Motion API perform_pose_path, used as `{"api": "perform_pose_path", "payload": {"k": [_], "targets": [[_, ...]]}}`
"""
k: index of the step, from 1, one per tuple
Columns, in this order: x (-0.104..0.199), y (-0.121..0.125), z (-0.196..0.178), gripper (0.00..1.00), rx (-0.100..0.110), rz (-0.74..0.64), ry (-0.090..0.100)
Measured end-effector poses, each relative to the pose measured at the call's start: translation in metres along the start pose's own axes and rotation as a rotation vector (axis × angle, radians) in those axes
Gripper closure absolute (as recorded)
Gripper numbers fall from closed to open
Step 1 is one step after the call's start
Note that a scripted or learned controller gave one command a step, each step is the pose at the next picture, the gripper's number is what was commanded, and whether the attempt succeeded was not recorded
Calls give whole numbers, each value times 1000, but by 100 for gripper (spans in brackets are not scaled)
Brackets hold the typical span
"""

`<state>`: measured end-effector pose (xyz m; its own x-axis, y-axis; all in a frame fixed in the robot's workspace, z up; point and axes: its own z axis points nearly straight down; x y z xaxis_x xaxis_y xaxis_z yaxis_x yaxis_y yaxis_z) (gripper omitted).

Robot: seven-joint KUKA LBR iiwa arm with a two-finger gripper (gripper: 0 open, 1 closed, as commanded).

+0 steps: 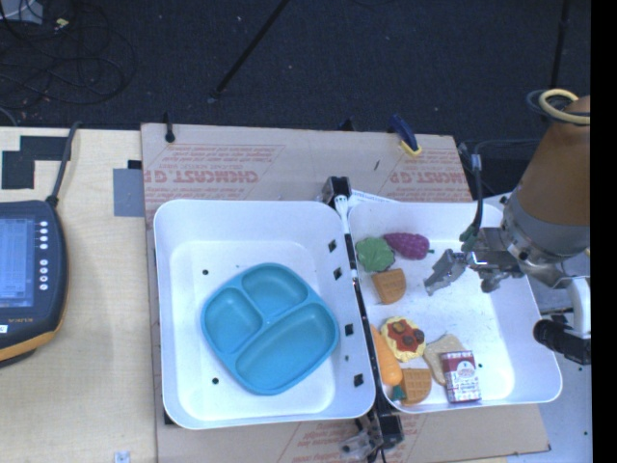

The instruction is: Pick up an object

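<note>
Over the right bin (540, 369), mid-right of the frame, the gripper (445, 274) hangs with its fingers spread and nothing between them. My read is the approach step: no toy is grasped yet. Nearest lie the orange block (389, 285), the green toy (374, 253) and the purple toy (408, 245); next it must drop and close on one. How high the fingertips sit is hard to judge.

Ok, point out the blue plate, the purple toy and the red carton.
blue plate (270, 328): camera view, on its middle divider.
purple toy (409, 246): camera view, centre of its body.
red carton (462, 378): camera view, middle of its top face.
</note>
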<state>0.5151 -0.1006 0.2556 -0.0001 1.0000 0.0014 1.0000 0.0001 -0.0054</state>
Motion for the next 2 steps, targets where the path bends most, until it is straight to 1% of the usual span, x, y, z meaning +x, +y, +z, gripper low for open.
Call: {"api": "perform_pose_path", "payload": {"k": [1,2], "targets": [[14,11,58,0,5,-1,1],[12,33,168,0,6,0,1]]}}
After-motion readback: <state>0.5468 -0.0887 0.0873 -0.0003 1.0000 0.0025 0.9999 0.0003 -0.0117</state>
